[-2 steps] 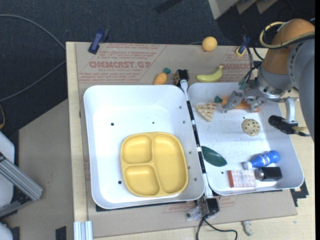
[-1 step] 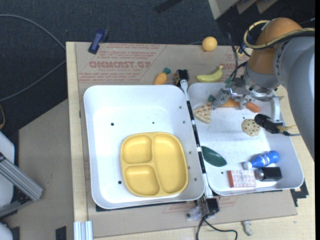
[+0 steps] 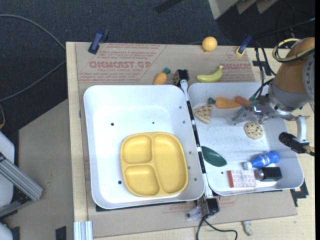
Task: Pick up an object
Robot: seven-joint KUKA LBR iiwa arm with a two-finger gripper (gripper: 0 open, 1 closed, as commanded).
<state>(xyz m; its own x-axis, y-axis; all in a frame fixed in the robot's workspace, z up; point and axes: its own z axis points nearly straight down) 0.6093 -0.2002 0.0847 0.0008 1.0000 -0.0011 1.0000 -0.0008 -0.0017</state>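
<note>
Bins sit side by side on the bench (image 3: 120, 64), and we see the left bin (image 3: 100, 109) carrying a yellow divided plate (image 3: 154, 163) with three compartments, set toward its near side. The right bin (image 3: 295, 176) holds most of the small things. Along its far side lies a toy carrot (image 3: 227, 103), orange with a green top, with a wedge-shaped cracker or pizza slice (image 3: 203, 113) to its left near the wall between the bins. A round cookie (image 3: 254, 130) with dark chips lies near the middle of the right bin. Nearer to us a dark green leaf-shaped piece (image 3: 214, 157) rests by the dividing wall, and at the near edge we find a red-and-white box (image 3: 242, 179), a blue bottle (image 3: 263, 160) lying on its side, and a small black object (image 3: 270, 173) just beside the box. On the bench beyond the bins lie a toy banana (image 3: 210, 75), a small orange carrot-like toy (image 3: 161, 78) and an orange ball (image 3: 209, 44). The arm (image 3: 295, 79) comes in from the right and the gripper (image 3: 248, 115) hangs low over the far half of the right bin, between the carrot and the cookie, just beside both. Its grey fingers (image 3: 239, 117) appear spread apart, with nothing visible between them.
</note>
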